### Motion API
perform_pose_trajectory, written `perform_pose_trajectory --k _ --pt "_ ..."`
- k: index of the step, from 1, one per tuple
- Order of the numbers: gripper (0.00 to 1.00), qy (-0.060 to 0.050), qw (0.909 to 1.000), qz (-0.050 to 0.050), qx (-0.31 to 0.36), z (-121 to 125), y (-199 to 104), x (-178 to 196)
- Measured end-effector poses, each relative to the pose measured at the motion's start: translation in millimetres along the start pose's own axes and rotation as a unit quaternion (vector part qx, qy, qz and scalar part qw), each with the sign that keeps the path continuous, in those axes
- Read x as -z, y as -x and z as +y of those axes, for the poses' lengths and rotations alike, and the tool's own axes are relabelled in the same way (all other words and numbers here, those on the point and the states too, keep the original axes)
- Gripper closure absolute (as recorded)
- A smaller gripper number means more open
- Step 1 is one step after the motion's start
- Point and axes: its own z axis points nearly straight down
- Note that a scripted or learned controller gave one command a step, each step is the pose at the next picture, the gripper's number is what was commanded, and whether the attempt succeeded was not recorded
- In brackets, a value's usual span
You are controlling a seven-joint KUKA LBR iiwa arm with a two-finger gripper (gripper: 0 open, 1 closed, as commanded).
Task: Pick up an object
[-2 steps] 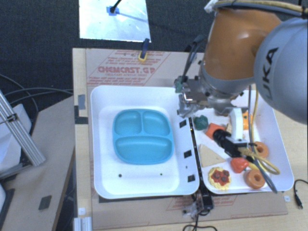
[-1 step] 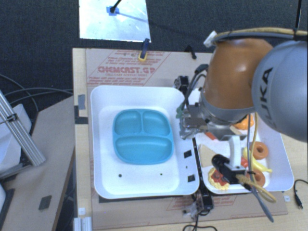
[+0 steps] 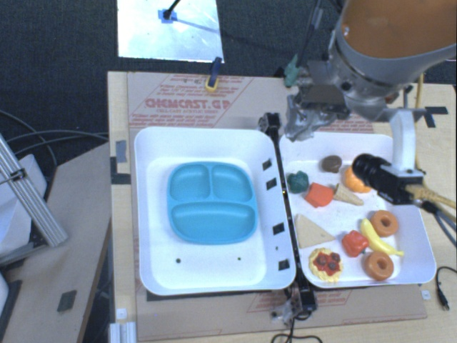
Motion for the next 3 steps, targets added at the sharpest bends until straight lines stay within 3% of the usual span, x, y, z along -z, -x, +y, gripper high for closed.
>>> perform_pose_trajectory --k 1,3 --pt "1.0 -0.015 0.9999 -0.005 -0.002 -4.5 -18.6 -123.6" --pt "1.0 -0.007 1.0 -0.002 0.003 -1.3 -18.1 -95.1"
